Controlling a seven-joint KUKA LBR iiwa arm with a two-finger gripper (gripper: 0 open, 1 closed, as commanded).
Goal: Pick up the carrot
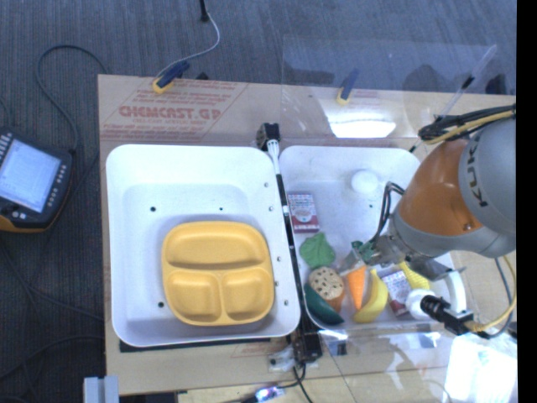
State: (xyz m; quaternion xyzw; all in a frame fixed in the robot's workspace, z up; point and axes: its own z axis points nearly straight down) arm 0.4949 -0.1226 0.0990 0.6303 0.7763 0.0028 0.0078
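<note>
Hovered low over the right bin (336,162), the gripper (375,254), tucked under the orange wrist band. Fingers hidden beneath the arm, so impossible to tell whether spread or pressed together. Lay just left of and below it, the carrot (358,287), wedged in a tight heap near the front wall, touching a yellow banana-like piece (375,300) on its right and a brown cookie-like item (327,284) on its left. Called for a straight drop onto the carrot's middle, jaws set across its narrow width, clear of the neighbours. Counted: two bins, one carrot, one yellow divided tray (219,270) in the left bin (134,175), one green leaf (317,249), one small red box (302,211), possibly one white ball (365,181), blurred by glare.
</note>
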